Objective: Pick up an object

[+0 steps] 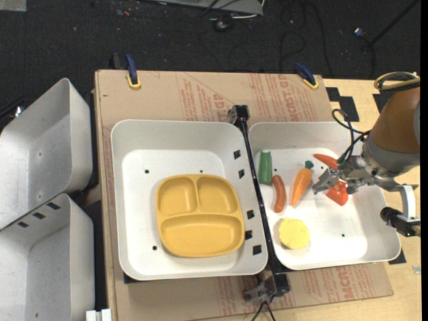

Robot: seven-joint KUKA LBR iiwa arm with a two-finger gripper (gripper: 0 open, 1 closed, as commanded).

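Gripper (332, 181) reaching into right bin (374, 249) over orange-red piece (339, 194) near right wall, grip state unclear; next needing a clean closure and lift.

Toy carrot (300, 185), orange with green top, tilted, right bin (348, 249)

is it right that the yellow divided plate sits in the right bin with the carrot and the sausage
Not quite. The camera view shows the yellow divided plate in the left bin, alone. The carrot and the sausage do lie in the right bin.
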